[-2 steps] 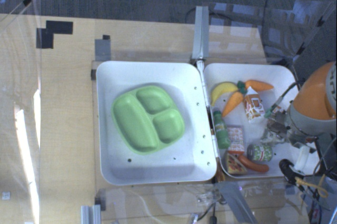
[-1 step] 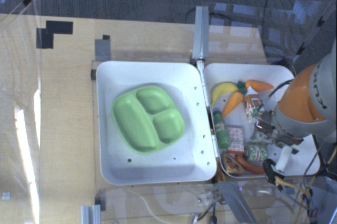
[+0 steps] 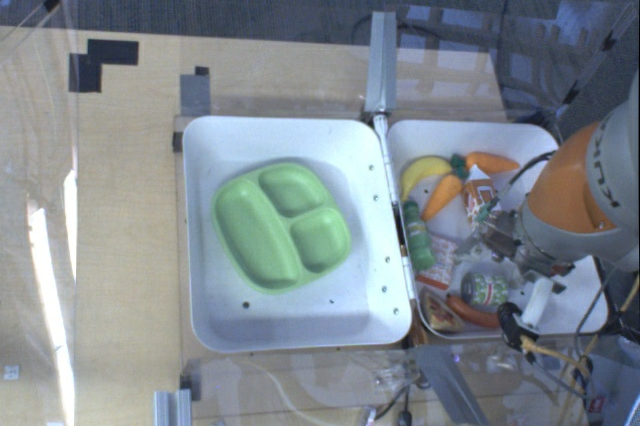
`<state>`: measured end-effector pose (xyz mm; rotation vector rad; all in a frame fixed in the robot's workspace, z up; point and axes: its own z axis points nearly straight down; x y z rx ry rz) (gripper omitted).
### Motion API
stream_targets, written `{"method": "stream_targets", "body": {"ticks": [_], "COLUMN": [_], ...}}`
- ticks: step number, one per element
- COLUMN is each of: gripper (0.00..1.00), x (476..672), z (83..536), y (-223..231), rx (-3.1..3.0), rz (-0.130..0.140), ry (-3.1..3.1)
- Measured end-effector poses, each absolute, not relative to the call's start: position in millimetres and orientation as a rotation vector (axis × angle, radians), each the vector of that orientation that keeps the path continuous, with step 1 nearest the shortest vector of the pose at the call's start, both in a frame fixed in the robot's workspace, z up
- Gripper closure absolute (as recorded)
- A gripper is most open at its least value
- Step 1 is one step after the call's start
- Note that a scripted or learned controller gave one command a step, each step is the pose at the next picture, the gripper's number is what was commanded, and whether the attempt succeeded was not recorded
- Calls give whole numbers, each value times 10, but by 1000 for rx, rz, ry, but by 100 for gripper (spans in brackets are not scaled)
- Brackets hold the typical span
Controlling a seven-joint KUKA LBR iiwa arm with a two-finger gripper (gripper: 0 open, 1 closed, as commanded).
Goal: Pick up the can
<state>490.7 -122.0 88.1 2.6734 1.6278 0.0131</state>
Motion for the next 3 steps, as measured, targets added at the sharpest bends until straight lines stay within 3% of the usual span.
{"method": "stream_targets", "body": {"ticks": [2,3], "gripper": [0,0], "x": [4914,4907], "z": [878,878], "y": [-1427,-1087], "rx": [2957,3034], "rz": [17,17], "ry": [1046,778]}}
